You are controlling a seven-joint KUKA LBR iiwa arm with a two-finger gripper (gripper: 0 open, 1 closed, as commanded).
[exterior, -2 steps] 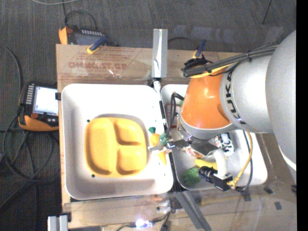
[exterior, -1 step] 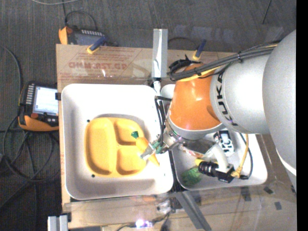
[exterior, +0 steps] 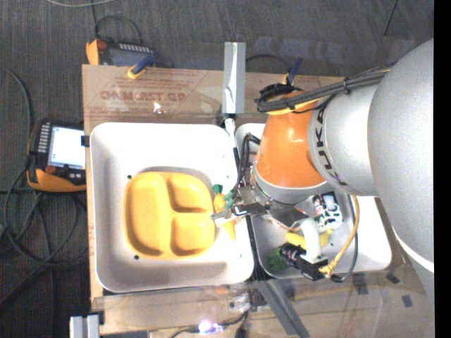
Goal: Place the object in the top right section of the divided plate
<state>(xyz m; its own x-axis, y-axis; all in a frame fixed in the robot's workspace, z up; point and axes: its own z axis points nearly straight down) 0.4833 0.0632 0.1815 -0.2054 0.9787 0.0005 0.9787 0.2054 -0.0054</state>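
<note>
A: Position of the arm [exterior: 296,153]?

B: It reaches across from the right bin [exterior: 373,252], wrist over the wall between the bins. The gripper [exterior: 227,210] hangs at the right rim of the yellow plate [exterior: 151,217], which lies in the left bin [exterior: 106,153].

A: Grip state?

B: Cannot tell. The wrist hides most of it from above, so how far it stands open is not readable.

A: And the object?

B: A small yellow-and-green object [exterior: 219,200] sits right at the gripper, at the plate's right edge. Whether it is held, or only resting on the rim beside the tool, I cannot say.

A: Target?

B: The top right section [exterior: 189,192] lies just left of the object. My guess is the arm is low and close here because that pocket is the nearest one to its side.

A: Judgement on progress?

B: Late stage, not done. The object looks outside the section, not in it. The next move calls for a short shift left before any release, since the rim could tip it back out.

A: Anything else?

B: Loose green and yellow bits [exterior: 282,257] are in the right bin under the wrist.
</note>
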